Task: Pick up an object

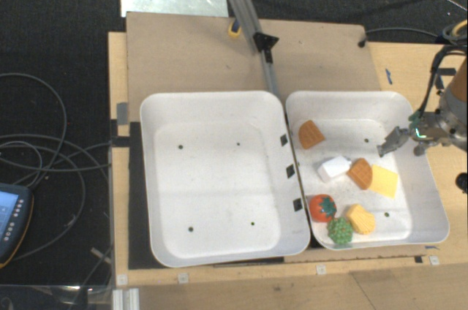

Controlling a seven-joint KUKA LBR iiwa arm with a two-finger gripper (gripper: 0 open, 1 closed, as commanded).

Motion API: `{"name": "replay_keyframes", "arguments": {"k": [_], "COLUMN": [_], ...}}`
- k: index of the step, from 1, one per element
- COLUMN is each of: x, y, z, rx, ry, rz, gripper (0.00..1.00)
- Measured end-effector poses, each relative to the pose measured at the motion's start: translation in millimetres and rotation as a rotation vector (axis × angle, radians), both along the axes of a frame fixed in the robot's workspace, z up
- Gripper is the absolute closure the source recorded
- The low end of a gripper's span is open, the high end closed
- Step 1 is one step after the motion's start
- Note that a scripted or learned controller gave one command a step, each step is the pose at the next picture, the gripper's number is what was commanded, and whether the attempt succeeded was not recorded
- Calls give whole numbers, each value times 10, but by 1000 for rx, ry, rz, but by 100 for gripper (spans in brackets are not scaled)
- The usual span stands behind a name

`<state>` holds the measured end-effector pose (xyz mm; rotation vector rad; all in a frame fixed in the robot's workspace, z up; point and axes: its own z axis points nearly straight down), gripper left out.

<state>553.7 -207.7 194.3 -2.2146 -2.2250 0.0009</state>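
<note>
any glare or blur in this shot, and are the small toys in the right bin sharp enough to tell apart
Camera view: light is even, with no strong glare on the left bin or the right bin; shadows are soft; the claw is slightly blurred; the tomato toy, green broccoli toy and yellow wedge separate by colour, fine detail soft.

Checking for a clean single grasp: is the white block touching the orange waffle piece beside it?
Touching. The camera view shows the white block and the orange waffle piece meeting edge to edge, no bin floor between them.
</note>
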Motion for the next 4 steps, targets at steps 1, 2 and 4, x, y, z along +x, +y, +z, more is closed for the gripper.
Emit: {"name": "replay_keyframes", "arguments": {"k": [1,2,4], "x": [9,-48,-4], "y": [0,27,22], "z": [18,-593,-877], "rx": [-1,1,-2], "ry": [-3,2,-12], "rz": [1,-4,-3], "gripper": [0,0,100]}}
